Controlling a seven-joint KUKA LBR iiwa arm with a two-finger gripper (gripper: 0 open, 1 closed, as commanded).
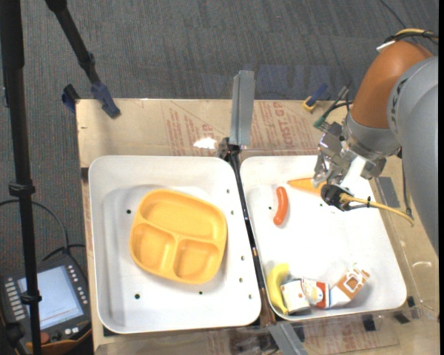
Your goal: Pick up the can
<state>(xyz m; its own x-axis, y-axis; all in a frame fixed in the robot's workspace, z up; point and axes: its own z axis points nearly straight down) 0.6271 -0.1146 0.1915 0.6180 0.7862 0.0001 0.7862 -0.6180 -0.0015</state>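
The can (309,294), with a white, orange and red label, lies on its side at the near edge of the right bin (355,231), between a banana and a small carton. My gripper (323,177) hangs over the far part of that bin, just right of an orange wedge (301,184). It is well away from the can, which lies toward the front of the bin. Nothing shows held in the gripper.
A red sausage (280,205) lies left of the gripper. A yellow banana (277,280) and a small orange-and-white carton (353,281) flank the can. The left bin (111,198) holds a yellow divided plate (179,235). A yellow cable (385,205) trails from the wrist.
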